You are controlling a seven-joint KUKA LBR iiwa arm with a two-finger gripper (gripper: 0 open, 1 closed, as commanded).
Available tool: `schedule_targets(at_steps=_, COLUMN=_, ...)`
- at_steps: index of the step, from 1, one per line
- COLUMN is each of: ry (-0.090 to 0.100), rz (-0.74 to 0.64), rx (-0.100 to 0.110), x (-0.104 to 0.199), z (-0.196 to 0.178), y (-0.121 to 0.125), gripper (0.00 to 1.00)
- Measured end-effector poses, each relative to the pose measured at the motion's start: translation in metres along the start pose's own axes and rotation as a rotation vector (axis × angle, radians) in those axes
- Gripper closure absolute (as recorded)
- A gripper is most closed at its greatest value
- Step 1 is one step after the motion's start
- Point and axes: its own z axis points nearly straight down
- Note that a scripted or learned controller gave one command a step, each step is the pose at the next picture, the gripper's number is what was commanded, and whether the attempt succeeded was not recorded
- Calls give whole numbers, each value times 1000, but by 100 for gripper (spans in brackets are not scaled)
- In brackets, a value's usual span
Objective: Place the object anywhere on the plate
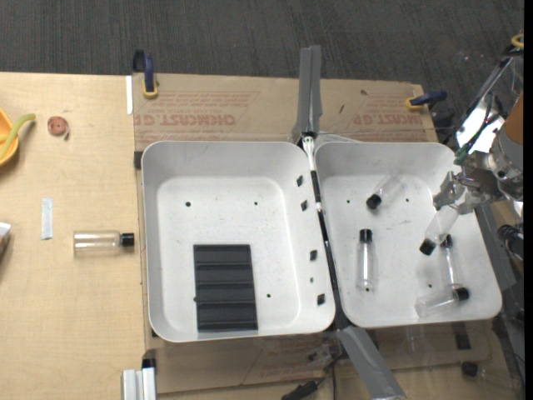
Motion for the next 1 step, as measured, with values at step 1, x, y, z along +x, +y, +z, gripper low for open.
schedule_targets(at_steps=1, ry=0, rz=0, rx=0, x=0, z=0, y=0, gripper=0)
